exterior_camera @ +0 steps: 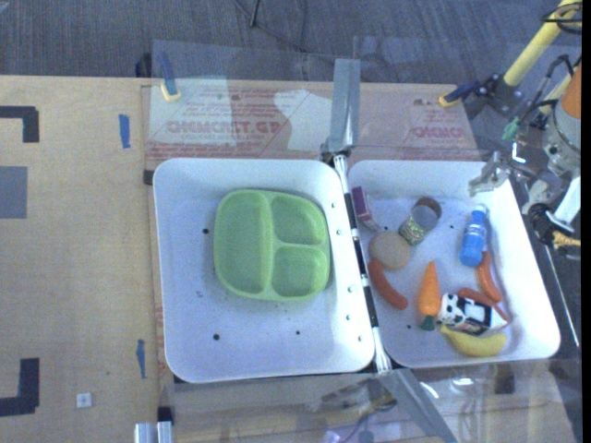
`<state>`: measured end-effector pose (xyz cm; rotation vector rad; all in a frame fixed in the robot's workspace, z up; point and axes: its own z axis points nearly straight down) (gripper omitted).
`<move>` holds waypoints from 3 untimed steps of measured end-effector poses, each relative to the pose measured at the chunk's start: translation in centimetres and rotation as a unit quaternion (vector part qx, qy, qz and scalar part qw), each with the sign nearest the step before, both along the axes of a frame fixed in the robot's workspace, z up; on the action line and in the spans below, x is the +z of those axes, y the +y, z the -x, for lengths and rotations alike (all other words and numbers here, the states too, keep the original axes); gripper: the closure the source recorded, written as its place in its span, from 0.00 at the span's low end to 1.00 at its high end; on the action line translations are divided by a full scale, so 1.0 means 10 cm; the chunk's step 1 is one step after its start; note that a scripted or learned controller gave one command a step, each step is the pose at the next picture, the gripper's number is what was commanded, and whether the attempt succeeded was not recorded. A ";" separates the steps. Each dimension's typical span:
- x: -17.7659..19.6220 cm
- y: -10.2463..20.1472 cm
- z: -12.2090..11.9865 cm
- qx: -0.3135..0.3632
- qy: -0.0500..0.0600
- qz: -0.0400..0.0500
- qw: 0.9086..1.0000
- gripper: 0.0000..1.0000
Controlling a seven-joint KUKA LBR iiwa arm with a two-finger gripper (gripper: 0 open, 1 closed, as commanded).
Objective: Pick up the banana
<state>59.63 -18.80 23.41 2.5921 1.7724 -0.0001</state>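
Gripper (489,175) is parked up at the far right corner of the right-hand bin (537,275), just over the rim; metal fingers look slightly apart with nothing between them, so it's got hold of nothing.

The banana (477,343) is well away from the gripper, straight down toward the near edge of that same bin, lying on its side along the near wall; a little black-and-white toy, cow-ish (464,311), sits right against its top side.

Closest thing to the gripper is the blue bottle (474,237), just below it and a bit left; further left of that is an open tin can (420,221) tipped on its side, then a purple box (361,208) by the divider; below the can there's a beige potato-looking lump (390,251) and a red chili-shaped piece (388,286); a carrot (428,289) stands between those and the bottle; another orange-red sausage-like piece (488,281) runs down from the bottle toward the cow toy.

Way off to the gripper's left, the other bin (180,340) holds a green divided plate (272,244).
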 end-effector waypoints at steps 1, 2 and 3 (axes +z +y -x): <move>0.49 0.45 0.21 -0.280 0.001 0.000 0.960 0.00; 0.49 0.45 0.21 -0.280 0.001 -0.001 0.960 0.00; 1.02 1.01 0.96 -0.336 0.002 -0.001 0.942 0.00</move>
